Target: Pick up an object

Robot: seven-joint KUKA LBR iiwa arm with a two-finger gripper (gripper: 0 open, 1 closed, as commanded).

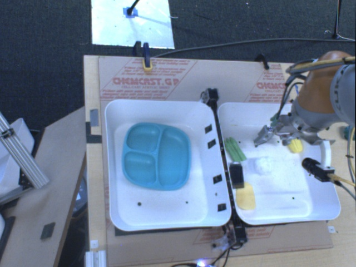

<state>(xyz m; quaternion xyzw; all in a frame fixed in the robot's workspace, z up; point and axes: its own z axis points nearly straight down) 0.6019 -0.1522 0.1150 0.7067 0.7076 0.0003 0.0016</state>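
The yellow object (295, 146) lies just beside the fingers (268, 134), which seem spread and empty, though the view is poor, so a slightly offset closure could nudge it away.

Several small objects are seen in the right bin (317, 204): a green ridged piece (234, 148) and a black block (237, 174) near the divider, a yellow flat piece (245, 197), a white lump (261, 164), and a yellow item (295, 146).
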